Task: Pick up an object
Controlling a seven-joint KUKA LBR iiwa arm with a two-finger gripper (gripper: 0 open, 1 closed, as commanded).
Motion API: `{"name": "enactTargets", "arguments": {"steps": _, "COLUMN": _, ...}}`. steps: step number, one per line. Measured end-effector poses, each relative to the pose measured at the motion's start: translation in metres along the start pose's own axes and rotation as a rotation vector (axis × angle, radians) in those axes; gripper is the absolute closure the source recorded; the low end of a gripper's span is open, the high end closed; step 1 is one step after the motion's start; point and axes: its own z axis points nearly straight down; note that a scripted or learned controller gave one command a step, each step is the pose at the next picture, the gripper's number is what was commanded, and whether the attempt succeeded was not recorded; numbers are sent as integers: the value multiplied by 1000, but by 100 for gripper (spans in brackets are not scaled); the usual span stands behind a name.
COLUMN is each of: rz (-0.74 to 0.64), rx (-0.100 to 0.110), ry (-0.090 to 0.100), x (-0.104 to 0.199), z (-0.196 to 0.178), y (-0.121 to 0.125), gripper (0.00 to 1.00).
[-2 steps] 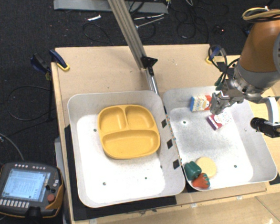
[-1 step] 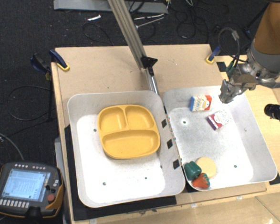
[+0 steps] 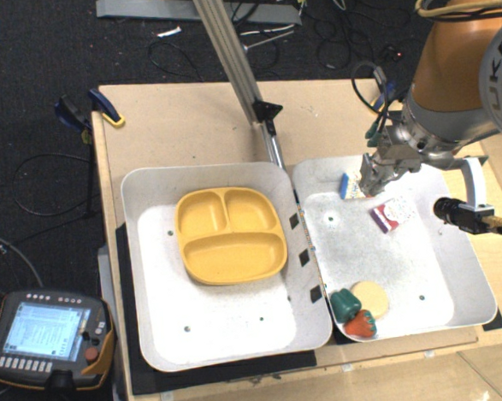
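The jaws (image 3: 375, 181) hang low over the far part of the right bin (image 3: 448, 263), close beside a small blue object (image 3: 346, 185) near the bin's far wall; whether they are spread or pressed together I cannot tell. Just beyond them lies a red-and-white packet (image 3: 392, 214), its long axis slanting from near-left to far-right. At the bin's near-left corner cluster three pieces — a green object (image 3: 344, 301), a pale yellow disc (image 3: 370, 297) and a red-orange piece (image 3: 360, 323), touching one another. The left bin (image 3: 156, 313) holds a yellow divided tray (image 3: 231, 234). Both bins sit on the counter (image 3: 177, 123).
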Motion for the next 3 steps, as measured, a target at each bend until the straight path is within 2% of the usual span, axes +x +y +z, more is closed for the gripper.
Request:
{"name": "enactTargets", "arguments": {"steps": 1, "rz": 0, "rx": 1, "ry": 0, "x": 59, "z": 15, "y": 2, "gripper": 100}}
{"name": "enactTargets", "arguments": {"steps": 3, "rz": -1, "rx": -1, "ry": 0, "x": 168, "z": 14, "y": -17, "gripper": 100}}
